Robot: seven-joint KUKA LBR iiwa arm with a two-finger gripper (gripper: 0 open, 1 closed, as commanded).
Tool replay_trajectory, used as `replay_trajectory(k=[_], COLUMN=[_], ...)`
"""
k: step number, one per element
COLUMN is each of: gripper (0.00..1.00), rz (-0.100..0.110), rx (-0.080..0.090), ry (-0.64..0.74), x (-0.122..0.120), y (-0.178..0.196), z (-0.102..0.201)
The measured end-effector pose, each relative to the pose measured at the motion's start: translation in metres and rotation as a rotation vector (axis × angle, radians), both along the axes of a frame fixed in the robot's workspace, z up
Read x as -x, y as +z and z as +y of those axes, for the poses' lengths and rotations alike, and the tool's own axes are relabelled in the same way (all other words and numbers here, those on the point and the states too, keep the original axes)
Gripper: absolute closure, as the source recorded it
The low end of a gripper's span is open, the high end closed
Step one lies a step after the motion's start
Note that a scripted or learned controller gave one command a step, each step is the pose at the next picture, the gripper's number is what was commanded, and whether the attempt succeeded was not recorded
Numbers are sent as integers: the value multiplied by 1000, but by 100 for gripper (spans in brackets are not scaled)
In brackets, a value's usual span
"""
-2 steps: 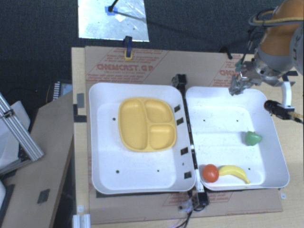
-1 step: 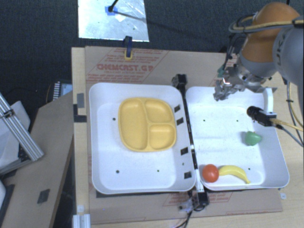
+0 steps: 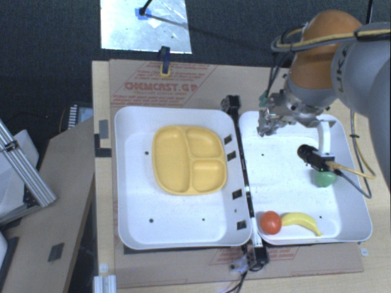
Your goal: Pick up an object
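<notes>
Yellow banana [image 3: 302, 222] and red tomato [image 3: 270, 222] lie at the right bin's [image 3: 278, 182] near edge, a green object [image 3: 324, 178] further right. The gripper [image 3: 267, 124] hovers at the far-left corner; I cannot tell its state. It should centre over one item before descending.

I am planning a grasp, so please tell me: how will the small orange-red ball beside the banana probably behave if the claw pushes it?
The orange-red ball looks round and smooth, so it would probably roll. It touches the banana, which may block it rightwards.
</notes>
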State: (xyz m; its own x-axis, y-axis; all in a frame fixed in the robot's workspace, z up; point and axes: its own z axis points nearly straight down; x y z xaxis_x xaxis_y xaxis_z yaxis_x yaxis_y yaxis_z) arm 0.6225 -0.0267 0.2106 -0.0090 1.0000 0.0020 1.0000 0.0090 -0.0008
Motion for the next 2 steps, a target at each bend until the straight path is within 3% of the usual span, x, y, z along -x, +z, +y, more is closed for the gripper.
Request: replay_trajectory(k=[2], gripper=[100], rz=[-3], rx=[-1], ry=[2], x=[4], y=[4], z=[112])
